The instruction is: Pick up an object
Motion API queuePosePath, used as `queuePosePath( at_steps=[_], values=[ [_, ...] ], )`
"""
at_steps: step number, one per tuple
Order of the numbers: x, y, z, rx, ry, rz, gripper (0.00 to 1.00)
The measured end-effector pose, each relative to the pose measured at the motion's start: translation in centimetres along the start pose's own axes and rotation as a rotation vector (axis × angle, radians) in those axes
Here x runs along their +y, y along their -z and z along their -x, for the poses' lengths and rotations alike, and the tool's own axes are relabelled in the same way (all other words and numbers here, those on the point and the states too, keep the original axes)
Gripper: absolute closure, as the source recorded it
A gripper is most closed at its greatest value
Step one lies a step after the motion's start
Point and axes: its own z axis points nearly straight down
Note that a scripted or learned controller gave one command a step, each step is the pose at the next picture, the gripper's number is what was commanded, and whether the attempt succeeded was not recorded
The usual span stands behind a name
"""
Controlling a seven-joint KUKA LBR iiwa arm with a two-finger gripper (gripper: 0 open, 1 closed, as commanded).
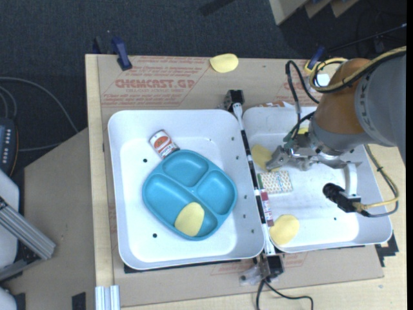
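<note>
Glossy blue plastic tray (187, 189), smooth white plastic bins (126, 173).

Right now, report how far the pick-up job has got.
Done: the grey arm with the orange band has reached into the right white bin. In hand: nothing that I can see; its gripper hangs low beside the pale yellow disc and above the small patterned packet. Left: grasp and lift one. The yellow lump near the bin's front edge lies untouched.

The arm (381, 102) is a thick grey cylinder with an orange band (339, 105) above a metallic wrist; yellow and black cables (377, 202) loop around it.
</note>
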Motion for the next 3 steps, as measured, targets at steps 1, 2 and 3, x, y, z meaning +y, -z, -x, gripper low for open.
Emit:
queuePosePath(
  at_steps=[1, 2, 3],
  values=[
    [-0.7, 0.0, 0.3, 0.001, 0.0, -0.002, 0.0],
    [3.9, 0.0, 2.0, -0.001, 0.001, 0.0, 0.0],
    [5.3, 0.0, -0.2, -0.001, 0.002, 0.002, 0.0]
  ],
)
